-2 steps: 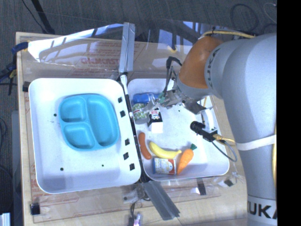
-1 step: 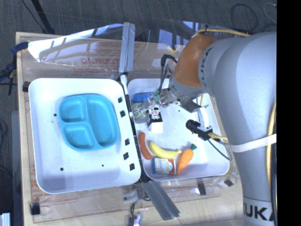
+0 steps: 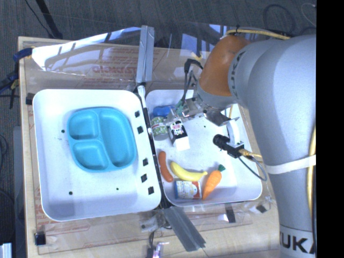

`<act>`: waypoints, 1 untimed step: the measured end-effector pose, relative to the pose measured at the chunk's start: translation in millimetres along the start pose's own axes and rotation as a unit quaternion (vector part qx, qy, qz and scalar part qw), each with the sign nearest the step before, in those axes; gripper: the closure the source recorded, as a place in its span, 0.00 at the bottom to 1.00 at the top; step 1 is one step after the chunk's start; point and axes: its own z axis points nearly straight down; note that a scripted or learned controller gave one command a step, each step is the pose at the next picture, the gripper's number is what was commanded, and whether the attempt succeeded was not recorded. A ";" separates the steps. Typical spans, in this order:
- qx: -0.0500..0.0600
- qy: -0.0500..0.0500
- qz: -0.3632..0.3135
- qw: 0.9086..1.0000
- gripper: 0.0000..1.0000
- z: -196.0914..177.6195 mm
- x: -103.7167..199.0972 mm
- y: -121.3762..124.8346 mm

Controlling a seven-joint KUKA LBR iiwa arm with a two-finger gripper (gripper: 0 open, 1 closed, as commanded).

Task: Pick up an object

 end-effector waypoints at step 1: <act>0.016 0.018 0.050 0.998 1.00 -118.5 11.1 12.0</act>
